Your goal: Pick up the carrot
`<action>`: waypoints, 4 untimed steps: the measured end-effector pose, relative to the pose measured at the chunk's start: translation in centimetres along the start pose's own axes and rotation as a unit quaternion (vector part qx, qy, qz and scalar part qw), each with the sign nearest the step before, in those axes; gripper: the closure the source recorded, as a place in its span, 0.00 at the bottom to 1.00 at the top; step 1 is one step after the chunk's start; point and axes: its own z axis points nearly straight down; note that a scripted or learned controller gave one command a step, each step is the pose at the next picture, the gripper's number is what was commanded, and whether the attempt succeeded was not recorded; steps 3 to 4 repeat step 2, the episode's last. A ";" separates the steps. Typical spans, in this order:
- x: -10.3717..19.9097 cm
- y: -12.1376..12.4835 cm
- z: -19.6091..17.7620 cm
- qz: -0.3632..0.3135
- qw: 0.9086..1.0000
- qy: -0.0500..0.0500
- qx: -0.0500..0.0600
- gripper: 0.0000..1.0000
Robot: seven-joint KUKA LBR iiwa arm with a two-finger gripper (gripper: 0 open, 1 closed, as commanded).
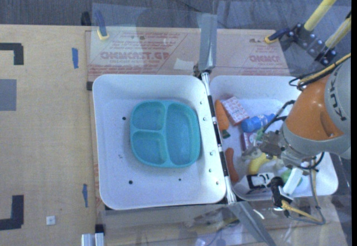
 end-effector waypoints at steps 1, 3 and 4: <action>-0.3 0.1 -1.0 0.004 1.000 -0.002 -0.002 1.00; 6.1 -2.5 -11.9 0.029 1.000 -0.002 0.004 1.00; 6.1 -2.5 -11.9 0.029 1.000 -0.002 0.004 1.00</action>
